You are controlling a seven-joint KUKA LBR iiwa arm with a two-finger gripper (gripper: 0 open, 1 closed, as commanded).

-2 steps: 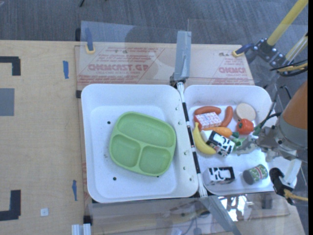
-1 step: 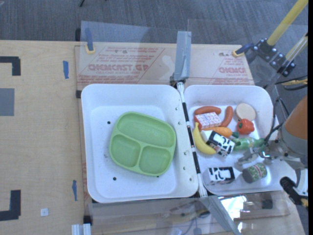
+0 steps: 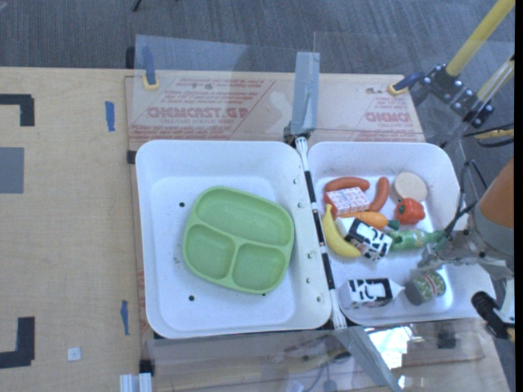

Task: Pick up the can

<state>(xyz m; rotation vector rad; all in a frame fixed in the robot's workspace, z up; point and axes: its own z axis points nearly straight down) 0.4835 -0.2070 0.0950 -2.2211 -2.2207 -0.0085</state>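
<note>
Tool: positioned low in the right bin, directly above and beside the can. Its metal fingers appear close to the can's top; how wide the tool stands, and whether it grips anything, cannot be determined.

Can: lying on its side near the right bin's front edge, green label, grey end.

Desk: pale wood surface with black and blue tape marks. Grey carpet floor lies beyond.

Left bin: white, shallow, rounded corners; carries a green three-compartment plate of smooth plastic.
</note>
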